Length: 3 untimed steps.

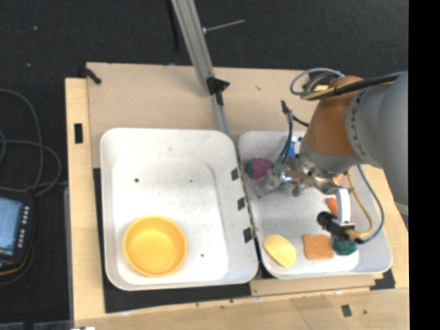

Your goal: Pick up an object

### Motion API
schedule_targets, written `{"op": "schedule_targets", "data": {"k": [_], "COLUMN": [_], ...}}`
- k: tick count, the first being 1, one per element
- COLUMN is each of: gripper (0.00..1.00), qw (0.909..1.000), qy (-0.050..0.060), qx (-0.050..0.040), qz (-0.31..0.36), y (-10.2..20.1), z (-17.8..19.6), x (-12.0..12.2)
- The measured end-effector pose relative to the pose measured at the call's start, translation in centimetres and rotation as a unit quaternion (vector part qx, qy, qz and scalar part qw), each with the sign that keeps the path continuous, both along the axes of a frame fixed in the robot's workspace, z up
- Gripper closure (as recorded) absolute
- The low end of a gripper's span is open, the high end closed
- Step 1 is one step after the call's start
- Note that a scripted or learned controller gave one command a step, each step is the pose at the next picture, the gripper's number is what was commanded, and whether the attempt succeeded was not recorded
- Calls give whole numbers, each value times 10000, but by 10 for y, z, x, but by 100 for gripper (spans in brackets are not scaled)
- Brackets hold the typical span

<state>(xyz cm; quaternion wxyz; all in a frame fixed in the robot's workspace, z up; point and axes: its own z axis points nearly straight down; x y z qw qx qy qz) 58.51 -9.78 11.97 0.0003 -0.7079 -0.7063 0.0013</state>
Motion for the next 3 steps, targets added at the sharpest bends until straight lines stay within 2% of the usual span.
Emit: {"op": "schedule_targets", "data": {"k": [1,2,3], "gripper": [100,100,100], "qw": [10000,10000,10000], "qy": [-24,-49,-37], "qx": [14,4,6], "qz": [-16,24,28], "y": [0,0,0], "z": [13,78,109], "x": [1,4,5]}}
